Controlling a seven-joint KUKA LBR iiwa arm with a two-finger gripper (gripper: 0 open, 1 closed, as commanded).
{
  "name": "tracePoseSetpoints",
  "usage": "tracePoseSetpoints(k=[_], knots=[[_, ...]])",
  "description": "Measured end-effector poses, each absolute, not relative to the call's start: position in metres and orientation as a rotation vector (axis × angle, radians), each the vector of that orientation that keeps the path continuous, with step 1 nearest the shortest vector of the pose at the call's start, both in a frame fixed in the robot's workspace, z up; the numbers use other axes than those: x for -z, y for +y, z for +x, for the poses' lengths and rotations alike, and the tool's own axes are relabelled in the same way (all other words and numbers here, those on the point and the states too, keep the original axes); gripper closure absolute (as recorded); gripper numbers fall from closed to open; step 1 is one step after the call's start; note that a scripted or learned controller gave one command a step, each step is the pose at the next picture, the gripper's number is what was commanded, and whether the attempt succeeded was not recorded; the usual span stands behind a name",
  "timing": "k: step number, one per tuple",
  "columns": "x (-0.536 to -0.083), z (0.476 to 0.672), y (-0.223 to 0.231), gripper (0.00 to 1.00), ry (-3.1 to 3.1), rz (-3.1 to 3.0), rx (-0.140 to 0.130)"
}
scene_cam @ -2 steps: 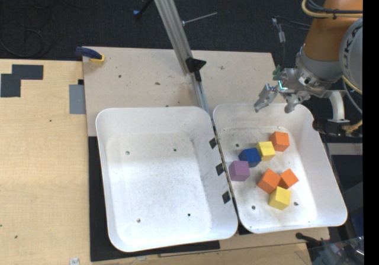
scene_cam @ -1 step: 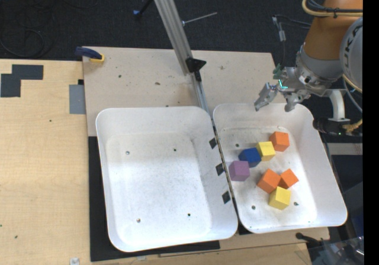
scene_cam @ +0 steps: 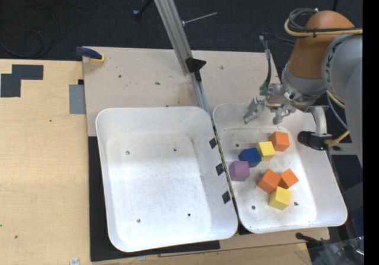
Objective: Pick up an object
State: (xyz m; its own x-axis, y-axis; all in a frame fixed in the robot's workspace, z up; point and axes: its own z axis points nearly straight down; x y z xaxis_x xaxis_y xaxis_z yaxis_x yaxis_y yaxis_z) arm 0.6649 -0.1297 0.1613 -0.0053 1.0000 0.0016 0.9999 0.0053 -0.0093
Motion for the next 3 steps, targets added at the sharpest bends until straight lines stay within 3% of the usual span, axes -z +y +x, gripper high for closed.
tracePoseSetpoints(k=[1, 2, 3], knots=[[-0.097, 0.659, -0.128, 0.00, -2.217, -2.214, -0.009], [-0.090, 0.658, -0.127, 0.00, -2.220, -2.218, -0.005], [-0.100, 0.658, -0.128, 1.00, -2.216, -2.221, -0.005]])
